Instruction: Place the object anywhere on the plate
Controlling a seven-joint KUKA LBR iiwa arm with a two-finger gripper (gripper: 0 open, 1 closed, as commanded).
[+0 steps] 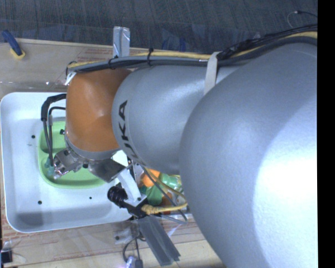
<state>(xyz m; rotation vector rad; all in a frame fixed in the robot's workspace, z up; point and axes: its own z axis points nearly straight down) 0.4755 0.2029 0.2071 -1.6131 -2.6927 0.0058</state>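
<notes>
Overhead, the grey arm with its orange band (92, 110) covers most of the left shallow white bin (17, 149). Its pincer (60, 166) sits over the round green plastic plate (72, 178) near the bin's middle; whether it grips anything cannot be told. Orange and green objects (156, 182) lie beyond the bin's right edge.

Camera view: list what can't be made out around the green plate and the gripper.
- Gripper: the wrist covers it, so open or shut cannot be told.
- Green plate: the orange band hides most of it; only its lower rim shows.
- Right bin: behind the grey arm; just orange and green objects peek out, kind unclear.
- Held object: unreadable.
</notes>
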